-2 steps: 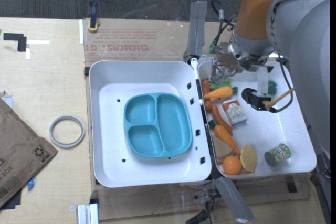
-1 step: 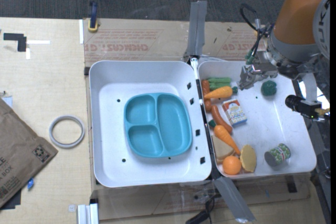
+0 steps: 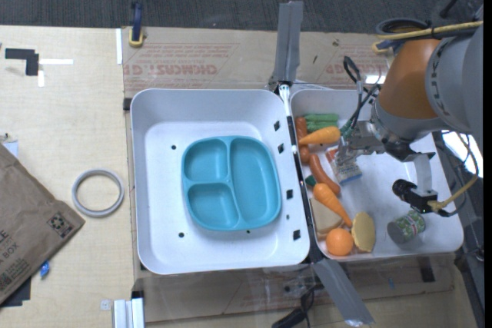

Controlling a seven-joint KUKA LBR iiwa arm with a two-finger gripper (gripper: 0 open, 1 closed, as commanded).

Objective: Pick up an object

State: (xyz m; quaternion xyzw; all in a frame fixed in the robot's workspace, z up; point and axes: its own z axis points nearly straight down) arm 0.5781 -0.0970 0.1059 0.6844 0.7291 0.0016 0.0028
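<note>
The jaws [image 3: 347, 162] hang low in the right bin [image 3: 442, 242], whether parted or closed I cannot tell, poised over the carrots [image 3: 329, 196] just beside them, evidently the target, with the orange [image 3: 339, 241] beyond and the teal tray [image 3: 231, 182] farthest

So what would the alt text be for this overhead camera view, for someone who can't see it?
A grey and orange robot arm lowers its gripper into the right white bin among toy carrots, an orange and a can. The left bin holds a blue divided plate.
</note>
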